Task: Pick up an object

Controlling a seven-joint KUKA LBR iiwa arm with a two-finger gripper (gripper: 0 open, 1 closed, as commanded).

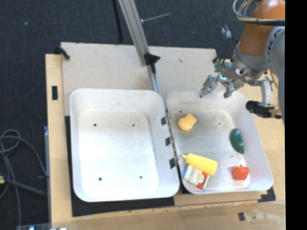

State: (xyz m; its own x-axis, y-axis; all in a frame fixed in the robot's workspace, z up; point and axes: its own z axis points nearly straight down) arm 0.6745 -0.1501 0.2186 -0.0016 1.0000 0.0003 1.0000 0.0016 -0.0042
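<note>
The right bin (218,107) holds a yellow rounded lump (187,122) near its back left. A dark green oval object (237,140) lies by the right wall. A yellow bottle with a red and white label (199,168) rests at the front, and a small red object (240,172) sits at the front right. My gripper (217,88) hangs above the bin's back edge with its two fingers spread apart and nothing between them. It is well behind and to the right of the yellow lump.
The left bin (120,143) stands beside the right one, sharing a middle wall. A slanted metal rail (136,30) rises behind the bins. Loose cables (14,152) lie on the floor at the left. A black fitting (261,109) sticks out by the right bin's back corner.
</note>
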